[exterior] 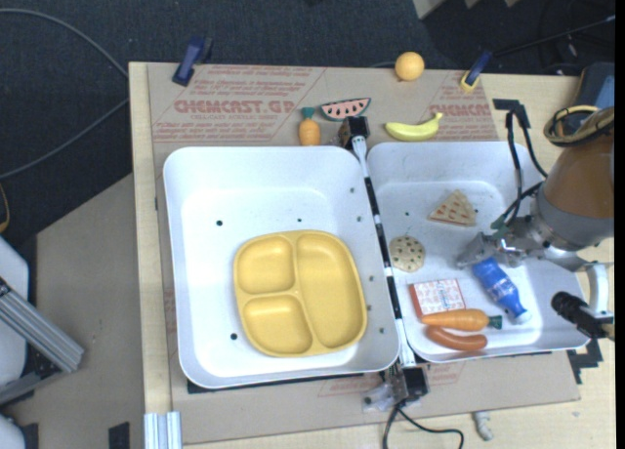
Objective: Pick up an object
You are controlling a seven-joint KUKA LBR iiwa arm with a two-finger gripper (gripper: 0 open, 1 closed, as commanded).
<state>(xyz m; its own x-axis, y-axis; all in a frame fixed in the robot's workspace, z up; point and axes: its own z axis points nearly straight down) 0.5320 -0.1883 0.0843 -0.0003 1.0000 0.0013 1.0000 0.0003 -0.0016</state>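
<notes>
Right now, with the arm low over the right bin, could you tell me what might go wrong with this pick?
1. The blue bottle lies slanted below the gripper; being round, it may roll or slip away.
2. The carrot and red card lie close by, so a descent could knock them.

Toy banana (413, 128), orange ball (410, 66) outside bins (190, 242)

A sectioned plate (298, 293) lies in the left bin (195, 183). The right bin (420, 159) holds a cookie (406, 253), pizza slice (453, 209), bottle (499, 288), carrot (455, 319) and sausage (457, 340). Behind the bins, a banana (413, 128) rests on the table (161, 86).
</notes>
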